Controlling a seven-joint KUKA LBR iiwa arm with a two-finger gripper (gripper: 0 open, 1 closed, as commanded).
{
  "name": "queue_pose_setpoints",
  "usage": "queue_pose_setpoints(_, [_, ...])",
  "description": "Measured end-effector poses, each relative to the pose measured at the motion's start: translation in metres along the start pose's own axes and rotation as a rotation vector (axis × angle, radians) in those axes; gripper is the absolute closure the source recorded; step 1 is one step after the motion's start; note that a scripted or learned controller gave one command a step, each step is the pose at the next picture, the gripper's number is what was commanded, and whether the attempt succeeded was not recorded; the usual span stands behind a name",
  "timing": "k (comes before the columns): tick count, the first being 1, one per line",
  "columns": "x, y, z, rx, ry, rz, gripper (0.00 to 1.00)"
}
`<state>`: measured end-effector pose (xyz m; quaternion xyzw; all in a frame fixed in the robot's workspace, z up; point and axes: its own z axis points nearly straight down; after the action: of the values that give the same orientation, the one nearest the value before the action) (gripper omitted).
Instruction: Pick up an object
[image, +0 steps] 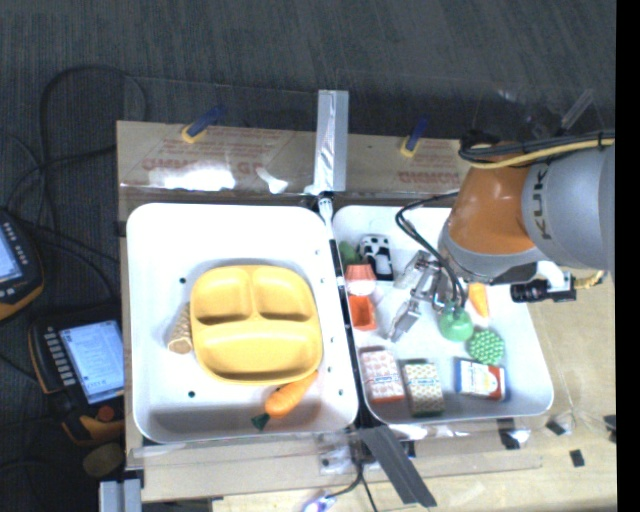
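A worktop (560, 330) is bearing two white bins. The gripper (418, 300) is hanging spread wide and holding nothing over the right bin (535, 385), just beside a green object (456, 325). A yellow tray (255, 320) is lying in the left bin (150, 300).

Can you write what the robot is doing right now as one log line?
gripper: open, empty | over right bin | nearest: orange packet | pick: not yet done

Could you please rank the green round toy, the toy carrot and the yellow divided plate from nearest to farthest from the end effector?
From the end effector:
1. Green round toy, just beside it in the right bin.
2. Yellow divided plate, in the middle of the left bin.
3. Toy carrot, at the left bin's front edge; close to the plate's rank.
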<state>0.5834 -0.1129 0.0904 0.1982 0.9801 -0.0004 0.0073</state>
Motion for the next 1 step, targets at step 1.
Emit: queue_pose_setpoints(1, [-0.0403, -0.0084, -0.0381, 0.002, 0.011, -0.222, 0.0])
